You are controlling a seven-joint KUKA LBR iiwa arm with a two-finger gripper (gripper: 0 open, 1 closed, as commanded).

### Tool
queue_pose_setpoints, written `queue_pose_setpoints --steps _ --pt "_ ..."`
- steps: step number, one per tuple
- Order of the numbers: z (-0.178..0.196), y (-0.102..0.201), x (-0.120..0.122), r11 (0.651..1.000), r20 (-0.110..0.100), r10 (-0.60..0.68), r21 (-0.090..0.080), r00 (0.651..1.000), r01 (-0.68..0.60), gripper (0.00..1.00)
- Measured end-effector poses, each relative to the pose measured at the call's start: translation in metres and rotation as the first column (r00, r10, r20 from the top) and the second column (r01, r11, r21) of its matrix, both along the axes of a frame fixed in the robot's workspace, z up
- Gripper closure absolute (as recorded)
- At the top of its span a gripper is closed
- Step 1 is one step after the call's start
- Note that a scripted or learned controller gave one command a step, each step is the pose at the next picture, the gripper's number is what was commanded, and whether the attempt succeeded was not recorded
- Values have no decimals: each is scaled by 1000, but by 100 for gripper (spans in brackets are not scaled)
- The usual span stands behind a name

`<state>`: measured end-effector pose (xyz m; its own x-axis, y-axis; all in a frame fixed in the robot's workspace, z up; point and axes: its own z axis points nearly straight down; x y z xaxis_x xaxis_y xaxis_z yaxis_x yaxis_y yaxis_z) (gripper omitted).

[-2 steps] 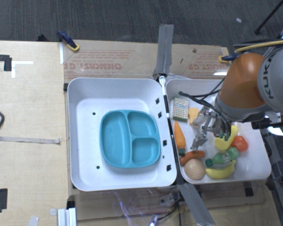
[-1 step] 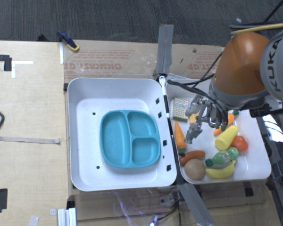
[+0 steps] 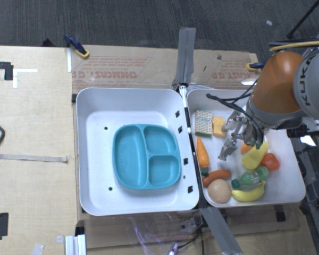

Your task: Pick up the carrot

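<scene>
2 bins; the gripper (image 3: 228, 149) hangs in the right bin (image 3: 292, 193), fingers parted, holding nothing, near the carrot (image 3: 202, 152).

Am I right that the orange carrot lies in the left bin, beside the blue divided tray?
Not quite. The camera view shows the orange carrot with the green end in the right white bin, against its left wall. The blue three-compartment plastic tray lies alone in the left white bin; the bins' walls stand between them.
</scene>
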<state>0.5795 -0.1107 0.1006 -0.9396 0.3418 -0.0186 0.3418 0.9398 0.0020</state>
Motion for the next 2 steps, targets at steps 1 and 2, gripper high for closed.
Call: queue_pose_setpoints --steps 1,2 --pt "-7 -29 -5 1000 -12 25 3 1000 -25 0" --pt "-7 -59 -25 979 -14 -203 4 979 203 0"
